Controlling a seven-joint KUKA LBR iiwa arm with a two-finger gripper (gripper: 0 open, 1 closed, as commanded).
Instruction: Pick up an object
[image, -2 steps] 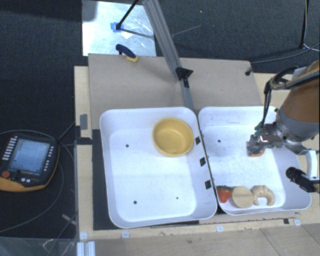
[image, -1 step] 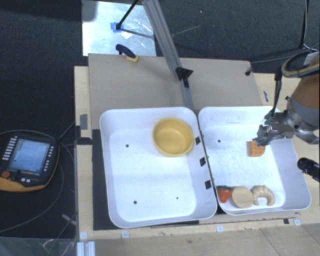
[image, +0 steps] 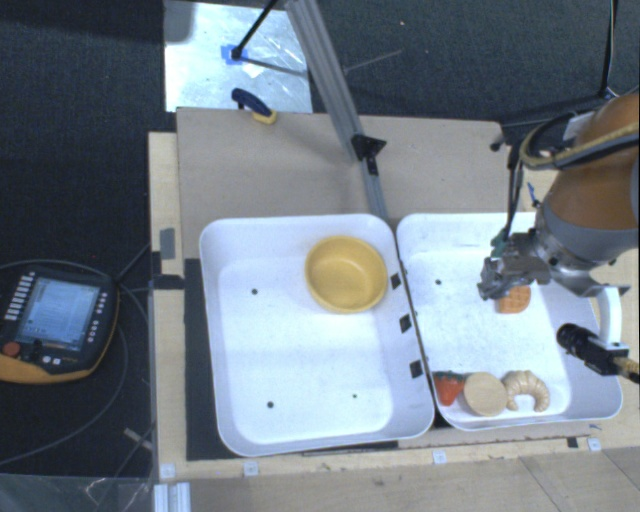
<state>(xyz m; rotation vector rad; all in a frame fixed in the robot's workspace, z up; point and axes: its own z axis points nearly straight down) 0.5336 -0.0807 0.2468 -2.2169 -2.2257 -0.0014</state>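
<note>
My gripper (image: 503, 277) hangs over the middle of the right bin (image: 450, 250). An orange object (image: 515, 300) peeks out directly beneath it, partly hidden by the gripper body, and contact cannot be judged. Along the front of the same bin lie a red object (image: 448, 388), a round tan piece (image: 484, 394) and a croissant-shaped piece (image: 528, 389). A yellow bowl (image: 346, 273) sits upright at the back of the left bin (image: 250, 350).
A metal pole (image: 340, 95) slants down to the gap between the bins at the back. A pendant with a screen (image: 50, 320) lies on the floor at the left. A black part on the arm (image: 590, 348) overhangs the right bin's right side.
</note>
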